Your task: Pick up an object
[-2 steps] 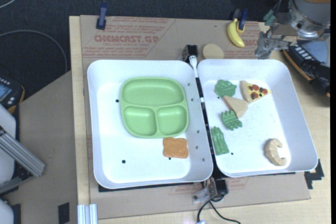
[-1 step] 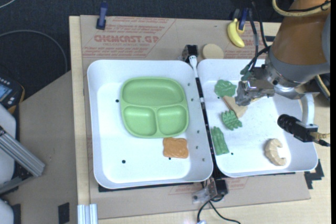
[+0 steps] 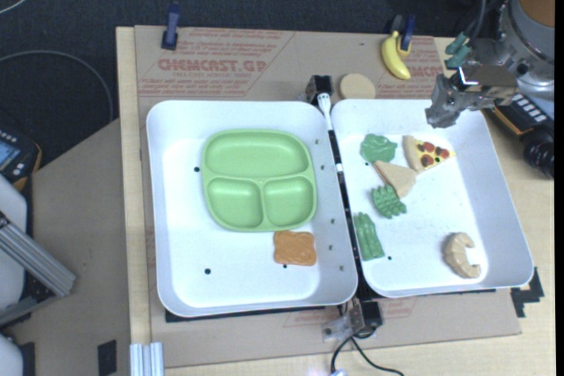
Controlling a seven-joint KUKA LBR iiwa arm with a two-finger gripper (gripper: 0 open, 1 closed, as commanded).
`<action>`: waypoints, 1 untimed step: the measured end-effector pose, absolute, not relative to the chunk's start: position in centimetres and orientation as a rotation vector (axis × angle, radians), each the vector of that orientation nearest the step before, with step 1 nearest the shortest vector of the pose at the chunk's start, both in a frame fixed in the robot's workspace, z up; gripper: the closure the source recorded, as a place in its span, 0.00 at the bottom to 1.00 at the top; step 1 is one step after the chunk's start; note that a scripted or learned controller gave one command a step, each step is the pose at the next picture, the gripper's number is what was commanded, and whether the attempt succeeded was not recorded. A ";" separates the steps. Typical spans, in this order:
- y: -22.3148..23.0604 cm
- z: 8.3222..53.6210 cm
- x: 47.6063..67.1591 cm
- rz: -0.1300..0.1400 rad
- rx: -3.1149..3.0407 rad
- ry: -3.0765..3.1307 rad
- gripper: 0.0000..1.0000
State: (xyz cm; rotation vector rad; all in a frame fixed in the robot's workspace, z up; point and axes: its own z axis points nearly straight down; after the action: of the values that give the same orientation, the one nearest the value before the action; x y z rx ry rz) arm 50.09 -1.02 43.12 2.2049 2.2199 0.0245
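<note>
My gripper hangs over the far edge of the right bin, just above and right of a pizza slice. Nothing shows between its fingers. Inside that bin lie a green leafy piece, a pale cheese wedge, a small green broccoli-like piece, a long green pod and a tan curled pastry. The left bin holds a green divided plate and an orange-brown toast piece.
A yellow banana and a round tan disc lie on the cardboard beyond the bins. Blue clamps hold the board's far edge. Cables and a black device sit at the right, near the arm.
</note>
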 end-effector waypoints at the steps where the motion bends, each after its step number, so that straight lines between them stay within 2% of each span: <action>1: 0.4 35.7 52.6 -0.008 2.223 2.228 1.00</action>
State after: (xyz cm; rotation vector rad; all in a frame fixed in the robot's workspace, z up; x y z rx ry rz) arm 52.55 0.37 35.66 2.2229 2.2277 -0.0082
